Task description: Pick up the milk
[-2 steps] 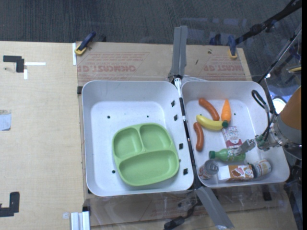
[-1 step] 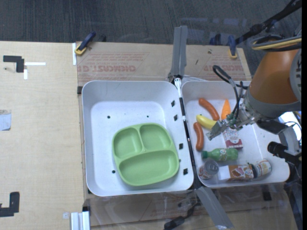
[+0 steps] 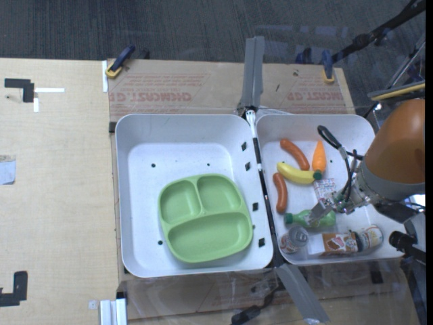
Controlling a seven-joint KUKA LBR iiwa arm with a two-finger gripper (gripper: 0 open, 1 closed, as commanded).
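Observation:
The milk looks to be the small white printed carton [image 3: 325, 187], lying in the right bin [image 3: 306, 128] just below the banana [image 3: 295, 173]. My gripper [image 3: 337, 206] hangs low over the bin, right beside the carton's lower right edge and above the top of a green bottle [image 3: 311, 218]. The grey wrist and orange band rise from it to the right. Nothing can be made out between the fingers.
The right bin also holds two red sausages [image 3: 295, 153], a carrot [image 3: 318, 156], a small round jar [image 3: 296, 237] and a brown-labelled bottle [image 3: 352, 242] on its side near the front wall. The left bin [image 3: 135, 181] holds a green divided plate [image 3: 204, 217].

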